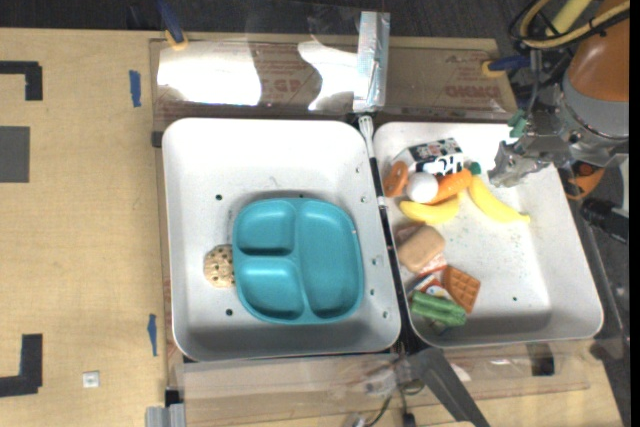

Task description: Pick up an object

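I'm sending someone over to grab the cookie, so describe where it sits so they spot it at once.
Look in the left white bin, which holds a teal divided plate. The cookie lies against the plate's left edge. It is small, round, tan and speckled, the only loose item in that bin.

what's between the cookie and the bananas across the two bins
In the camera view, the teal divided plate lies right of the cookie, then the bins' meeting rims, before the bananas.

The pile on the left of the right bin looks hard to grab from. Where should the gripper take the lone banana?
Probably from above, across the middle of the banana: it lies flat with bare bin floor along its lower side, the gripper close above it. Avoid its upper-left end, which nears the carrot.
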Tool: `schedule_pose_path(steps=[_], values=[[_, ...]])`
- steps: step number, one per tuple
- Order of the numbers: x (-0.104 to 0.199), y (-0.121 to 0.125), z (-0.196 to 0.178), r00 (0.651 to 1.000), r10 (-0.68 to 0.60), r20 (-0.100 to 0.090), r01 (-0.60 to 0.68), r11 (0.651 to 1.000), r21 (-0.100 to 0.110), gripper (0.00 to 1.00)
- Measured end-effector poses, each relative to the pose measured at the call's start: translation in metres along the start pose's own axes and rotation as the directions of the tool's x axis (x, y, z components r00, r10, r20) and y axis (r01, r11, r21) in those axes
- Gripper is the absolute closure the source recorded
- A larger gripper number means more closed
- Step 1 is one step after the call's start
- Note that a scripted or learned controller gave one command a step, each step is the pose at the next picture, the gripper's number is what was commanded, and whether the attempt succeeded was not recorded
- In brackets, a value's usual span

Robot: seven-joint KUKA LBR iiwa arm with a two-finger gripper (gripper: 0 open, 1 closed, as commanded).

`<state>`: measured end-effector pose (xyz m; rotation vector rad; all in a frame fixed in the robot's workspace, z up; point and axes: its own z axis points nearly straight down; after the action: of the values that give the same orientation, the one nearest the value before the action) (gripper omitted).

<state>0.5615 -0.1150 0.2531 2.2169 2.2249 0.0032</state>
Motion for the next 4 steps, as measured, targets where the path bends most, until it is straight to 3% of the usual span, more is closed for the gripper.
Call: schedule_pose_path(steps=[1, 2, 3, 4], values=[[0.0, 0.0, 0.001, 1.0, 0.0, 0.0, 0.0, 1.0, 0.001, 0.0], [0.0, -0.005, 0.155, 0.995, -0.099, 0.004, 0.099, 0.995, -0.007, 0.0], [-0.002, 0.055, 0.167, 0.994, -0.109, 0.001, 0.109, 0.994, 0.0, 0.0], [-0.037, -0.023, 0.166, 1.0, -0.026, 0.003, 0.026, 1.0, 0.0, 0.0]])
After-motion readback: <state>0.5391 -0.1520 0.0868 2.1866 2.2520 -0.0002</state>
